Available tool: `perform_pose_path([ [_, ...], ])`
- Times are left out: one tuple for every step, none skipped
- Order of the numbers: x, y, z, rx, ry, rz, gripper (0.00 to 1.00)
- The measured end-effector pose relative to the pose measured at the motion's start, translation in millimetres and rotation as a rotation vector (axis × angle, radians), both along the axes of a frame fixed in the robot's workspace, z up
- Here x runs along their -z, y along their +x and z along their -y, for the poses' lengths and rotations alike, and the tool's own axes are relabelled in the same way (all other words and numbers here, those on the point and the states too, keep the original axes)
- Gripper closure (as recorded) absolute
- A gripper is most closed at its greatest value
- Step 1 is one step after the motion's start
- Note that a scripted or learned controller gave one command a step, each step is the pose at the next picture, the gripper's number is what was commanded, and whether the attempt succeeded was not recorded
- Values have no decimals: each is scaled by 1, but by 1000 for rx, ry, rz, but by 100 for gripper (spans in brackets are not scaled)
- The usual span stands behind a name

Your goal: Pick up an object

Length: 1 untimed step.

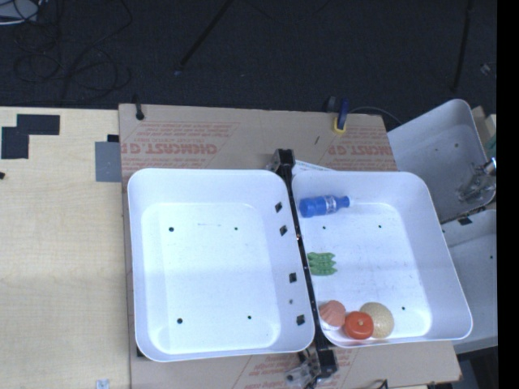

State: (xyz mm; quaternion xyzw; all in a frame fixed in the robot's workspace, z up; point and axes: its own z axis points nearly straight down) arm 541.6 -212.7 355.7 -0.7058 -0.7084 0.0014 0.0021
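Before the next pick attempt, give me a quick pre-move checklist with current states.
1. Targets present in right bin: ok. Blue bottle, green item, red round item, tan round item, pink item.
2. Blue bottle clear of neighbours: ok, lies alone near the far wall.
3. Green item isolated: ok, alone mid-bin near the divider.
4. Red, tan and pink items separated: not ok, clustered in the near corner, touching.
5. Pincer open and ready: cannot tell.
6. Left bin wall intact for drop: ok.
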Motion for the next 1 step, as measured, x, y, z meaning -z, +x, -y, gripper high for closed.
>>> perform_pose_path([
  [-67,-7,1,2,-3,10,100],
])
